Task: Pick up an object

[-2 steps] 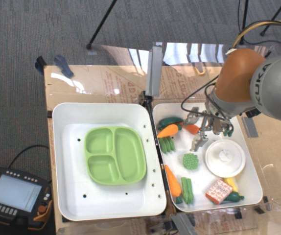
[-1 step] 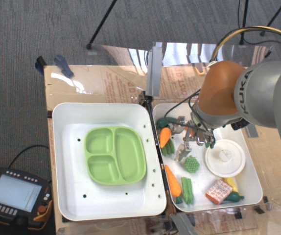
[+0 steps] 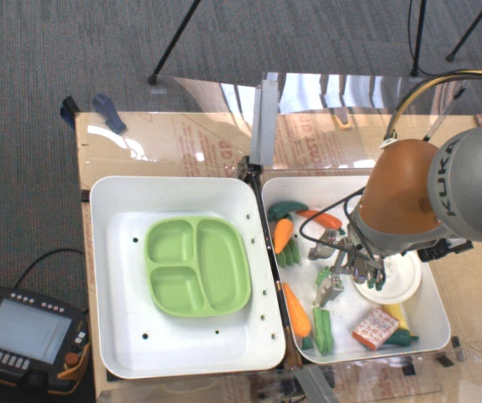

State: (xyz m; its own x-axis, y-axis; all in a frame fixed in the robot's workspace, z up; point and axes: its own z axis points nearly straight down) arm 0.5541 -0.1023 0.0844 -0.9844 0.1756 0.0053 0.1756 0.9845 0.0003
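Observation:
My gripper point(image 3: 335, 280) hangs low over the middle of the right bin point(image 3: 438, 313), under the orange wrist band. Its tip is just above a small pale green item point(image 3: 324, 293) on the bin floor; whether it touches that item I cannot tell. An orange carrot point(image 3: 283, 235) lies to its upper left and a second carrot point(image 3: 296, 309) to its lower left. A green bean pod point(image 3: 323, 330) lies below it. A round white plate point(image 3: 392, 280) sits right beside it, partly under the wrist.
A dark green vegetable point(image 3: 287, 210) and a red-orange pepper point(image 3: 321, 219) lie at the bin's back. A red box point(image 3: 375, 327) and a yellow piece point(image 3: 396, 313) lie at the front right. The left bin point(image 3: 115, 208) holds a green divided plate point(image 3: 197, 265).

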